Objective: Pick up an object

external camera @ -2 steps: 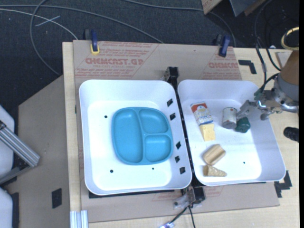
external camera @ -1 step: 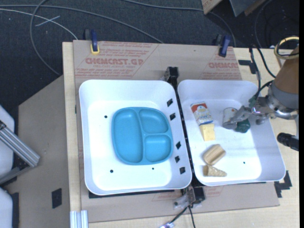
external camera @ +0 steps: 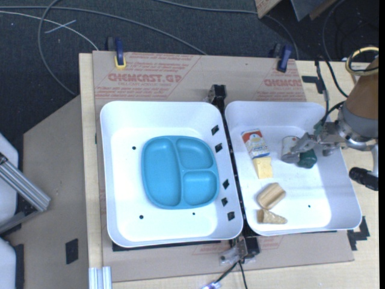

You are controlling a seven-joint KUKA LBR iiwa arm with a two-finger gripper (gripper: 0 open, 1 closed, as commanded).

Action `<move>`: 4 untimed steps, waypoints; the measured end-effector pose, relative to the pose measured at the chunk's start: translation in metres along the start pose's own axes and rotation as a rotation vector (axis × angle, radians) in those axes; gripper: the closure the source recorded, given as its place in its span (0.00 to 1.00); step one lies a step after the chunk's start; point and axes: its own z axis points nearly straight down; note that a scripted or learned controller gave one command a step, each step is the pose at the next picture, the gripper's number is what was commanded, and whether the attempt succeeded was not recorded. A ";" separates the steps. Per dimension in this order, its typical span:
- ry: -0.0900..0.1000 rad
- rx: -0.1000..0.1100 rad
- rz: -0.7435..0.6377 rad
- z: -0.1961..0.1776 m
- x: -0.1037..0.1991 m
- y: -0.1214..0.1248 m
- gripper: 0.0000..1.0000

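Bench (external camera: 90, 161), 2 bins (external camera: 114, 161), 1 blue tray (external camera: 179, 171), 4 food items (external camera: 271, 194)

The end effector (external camera: 296, 151) hangs over a green object (external camera: 308, 159) in the right bin (external camera: 343, 212).

Reaches in from the right edge — grey arm (external camera: 361, 110) with an orange band above the wrist, bent low and stretched leftward. Ends in the gripper (external camera: 295, 150), pointed left and tilted down — fingers too blurred and small to read.
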 end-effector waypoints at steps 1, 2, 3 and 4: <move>0.000 0.002 0.000 -0.008 0.000 -0.001 1.00; 0.003 0.010 -0.002 -0.070 0.004 0.006 1.00; 0.002 0.008 -0.001 -0.123 0.004 0.008 1.00; 0.007 0.016 -0.006 -0.121 0.067 0.003 1.00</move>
